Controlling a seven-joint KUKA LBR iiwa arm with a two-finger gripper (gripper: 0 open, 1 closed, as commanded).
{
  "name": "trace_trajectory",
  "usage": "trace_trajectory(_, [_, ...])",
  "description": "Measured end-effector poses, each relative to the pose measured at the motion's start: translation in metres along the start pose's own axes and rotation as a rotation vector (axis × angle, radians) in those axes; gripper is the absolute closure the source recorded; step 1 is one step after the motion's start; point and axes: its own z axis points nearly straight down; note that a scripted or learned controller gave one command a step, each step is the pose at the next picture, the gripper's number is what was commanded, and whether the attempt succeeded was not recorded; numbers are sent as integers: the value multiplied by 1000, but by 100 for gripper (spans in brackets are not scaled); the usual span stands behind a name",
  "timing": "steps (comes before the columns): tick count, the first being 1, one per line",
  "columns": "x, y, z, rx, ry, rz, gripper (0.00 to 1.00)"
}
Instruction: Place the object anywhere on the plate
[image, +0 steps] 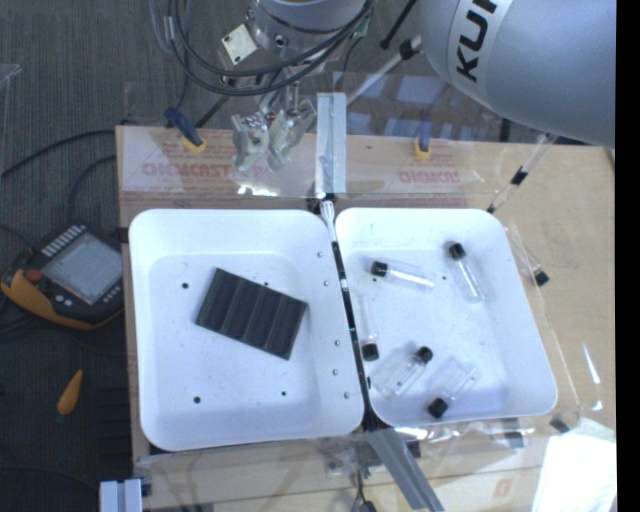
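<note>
Camera view: gripper (266, 138) (grip state unclear) hangs beyond the bins; vials (404, 272) lie scattered right, dark plate (250, 313) left.

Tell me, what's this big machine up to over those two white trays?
The robot arm's gripper hangs above the bench behind the left bin, with nothing visible between its fingers. A dark ridged plate lies in that bin. Several clear vials with black caps lie scattered in the right bin; none is on the plate yet.

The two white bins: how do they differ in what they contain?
The left bin holds one flat, dark, ribbed plate, lying at a slant. The right bin holds several clear vials with black caps, scattered in different directions. Both bins are shallow, white and about equal in size.
</note>
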Motion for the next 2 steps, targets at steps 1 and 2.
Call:
trace_trajectory(1, [-5,-28,1,-1,-1,-652,100])
trace_trajectory(2, [-35,67,1,-6,-1,-873,100])
